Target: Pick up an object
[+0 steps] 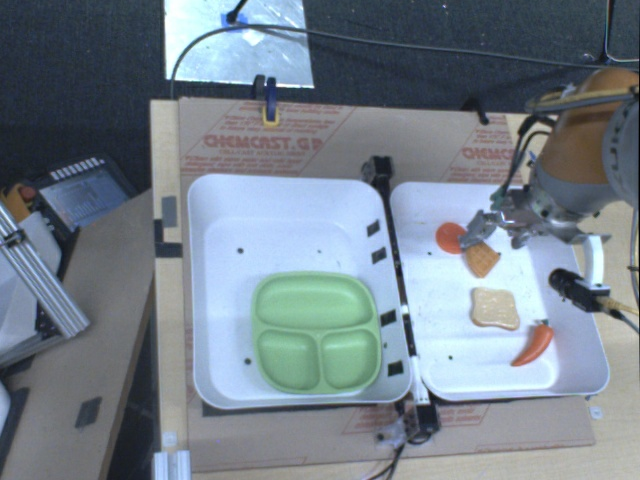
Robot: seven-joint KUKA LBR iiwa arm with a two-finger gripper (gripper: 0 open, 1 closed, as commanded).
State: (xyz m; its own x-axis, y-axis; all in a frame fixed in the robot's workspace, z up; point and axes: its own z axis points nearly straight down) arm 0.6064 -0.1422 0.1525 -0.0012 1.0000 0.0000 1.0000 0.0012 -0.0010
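In the right bin (pixel 580 368) lie a red round slice (pixel 449 236), a small orange-brown piece (pixel 483 260), a pale slice of toast (pixel 495 309) and a red-orange pepper (pixel 533 344). My gripper (pixel 496 236) hangs over the upper middle of that bin, open. Its left finger (pixel 476 232) is beside the red slice and just above the orange-brown piece. Nothing sits between the fingers.
The left bin (pixel 215 268) holds a green divided plate (pixel 316 331) in its lower half. A black divider (pixel 392 268) with clips runs between the bins. The arm (pixel 590 148) comes in from the upper right.
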